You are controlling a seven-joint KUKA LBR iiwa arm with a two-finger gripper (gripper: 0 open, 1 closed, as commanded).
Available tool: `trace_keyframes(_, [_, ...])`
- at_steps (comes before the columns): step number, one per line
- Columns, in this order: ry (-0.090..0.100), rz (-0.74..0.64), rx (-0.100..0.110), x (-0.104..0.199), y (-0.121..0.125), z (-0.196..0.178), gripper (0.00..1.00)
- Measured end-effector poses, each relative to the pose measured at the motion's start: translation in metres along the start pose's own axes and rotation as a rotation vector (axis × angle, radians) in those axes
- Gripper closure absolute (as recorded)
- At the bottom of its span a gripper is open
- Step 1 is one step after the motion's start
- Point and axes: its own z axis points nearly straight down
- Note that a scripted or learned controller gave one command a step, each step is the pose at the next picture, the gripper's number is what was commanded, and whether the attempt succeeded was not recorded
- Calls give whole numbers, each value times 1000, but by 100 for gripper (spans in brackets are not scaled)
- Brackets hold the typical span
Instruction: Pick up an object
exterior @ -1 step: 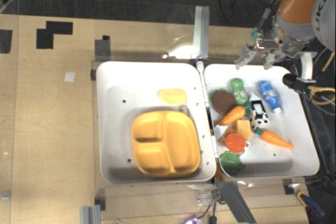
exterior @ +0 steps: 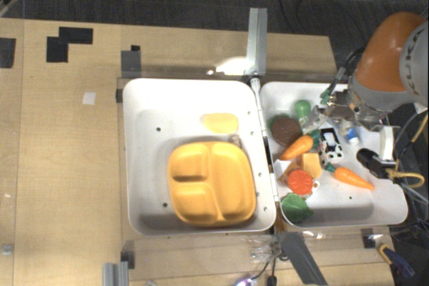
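Two shallow white bins sit side by side before us, and the picking has yet to begin. Nearest the camera's edge, in the right bin (exterior: 395, 207), we see a round green plastic vegetable (exterior: 295, 207), then a red plastic tomato (exterior: 301, 182), a yellow wedge of toy cheese (exterior: 311, 163) and a small orange carrot (exterior: 351, 177) lying toward the bin's right. Beyond them lie a second orange plastic carrot (exterior: 296, 147), a dark brown rounded lump (exterior: 285, 128) and a small green ball (exterior: 303, 108). The left bin (exterior: 144, 144) carries a yellow divided plastic tray (exterior: 211, 181) and, further back, a pale yellow flat piece (exterior: 220, 121). At the far right, the grey arm's two-finger gripper (exterior: 328, 137) hovers above the toy pile. We cannot tell how wide it stands, and we see nothing gripped. We judge this the approach step: the next move calls for choosing one toy clear of its neighbours, perhaps the lone carrot, and descending squarely over it.
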Motion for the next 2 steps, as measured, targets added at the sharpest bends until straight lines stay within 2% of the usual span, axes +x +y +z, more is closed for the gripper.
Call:
trace_keyframes(1, [-6,19,-36,-2,8,42,0])
trace_keyframes(2, [-5,19,-37,-2,10,29,100])
